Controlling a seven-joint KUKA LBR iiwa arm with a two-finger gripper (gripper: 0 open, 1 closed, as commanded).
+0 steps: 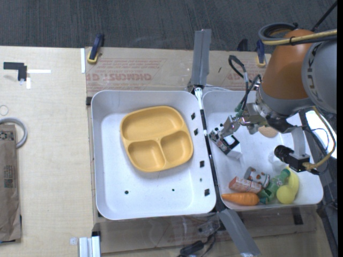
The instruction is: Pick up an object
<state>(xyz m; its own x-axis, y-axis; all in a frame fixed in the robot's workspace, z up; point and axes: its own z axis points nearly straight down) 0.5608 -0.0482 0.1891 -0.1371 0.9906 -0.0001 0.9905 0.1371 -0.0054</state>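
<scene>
Looks like a robotics lab from my end, light wooden table [43, 143], two white bins [107, 197] clamped side by side, taped cardboard [139, 71], loose cables [241, 74], grey carpet floor [134, 9].

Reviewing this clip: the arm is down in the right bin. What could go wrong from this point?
1. The gripper sits near the right bin's left wall, apart from the carrot, the small box and the yellow fruit clustered at the front edge; closing here would likely catch nothing.
2. Those items lie packed together, so a grasp there might nudge neighbours or pinch two.
</scene>
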